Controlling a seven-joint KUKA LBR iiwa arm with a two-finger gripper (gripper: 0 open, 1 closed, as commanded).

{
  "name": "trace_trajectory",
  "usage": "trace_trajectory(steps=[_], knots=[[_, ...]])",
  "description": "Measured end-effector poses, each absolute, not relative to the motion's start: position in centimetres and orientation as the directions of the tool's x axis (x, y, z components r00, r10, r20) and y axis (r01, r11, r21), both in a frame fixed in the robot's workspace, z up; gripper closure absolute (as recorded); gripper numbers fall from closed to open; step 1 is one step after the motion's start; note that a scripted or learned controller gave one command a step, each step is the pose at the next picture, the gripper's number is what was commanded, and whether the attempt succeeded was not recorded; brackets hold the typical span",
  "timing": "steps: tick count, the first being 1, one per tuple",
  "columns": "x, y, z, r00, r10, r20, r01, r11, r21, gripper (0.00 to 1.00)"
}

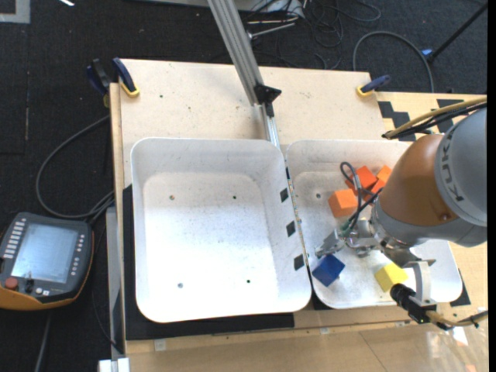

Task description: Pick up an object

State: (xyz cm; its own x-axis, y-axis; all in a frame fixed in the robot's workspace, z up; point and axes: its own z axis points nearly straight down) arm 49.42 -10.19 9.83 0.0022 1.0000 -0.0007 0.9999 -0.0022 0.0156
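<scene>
The blue block (328, 270) lies in the right bin (314, 178) near its left wall, just below the pincer (346, 239). It looks light and stiff; best gripped across flat faces.

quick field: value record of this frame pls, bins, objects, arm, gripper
left bin: white, shallow, nothing seen inside
right bin: white, holds the objects
blue block: near the right bin's front left corner
orange block: middle of the right bin
second orange block: behind the first, partly hidden by the arm
yellow block: near the front rim, beside the wrist
arm: reaches in from the right, over the right bin
gripper: low in the right bin, between orange block and blue block
jaws: state cannot be told
object held: none seen
</scene>
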Motion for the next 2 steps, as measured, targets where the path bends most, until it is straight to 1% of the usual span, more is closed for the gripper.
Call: trace_trajectory(steps=[1, 2], knots=[[54.90, -18.15, 9.62, 0.004, 1.000, -0.006, 1.000, -0.004, 0.006, 0.00], [54.71, -17.68, 10.49, -0.002, 1.000, -0.002, 1.000, 0.002, 0.001, 1.00]])
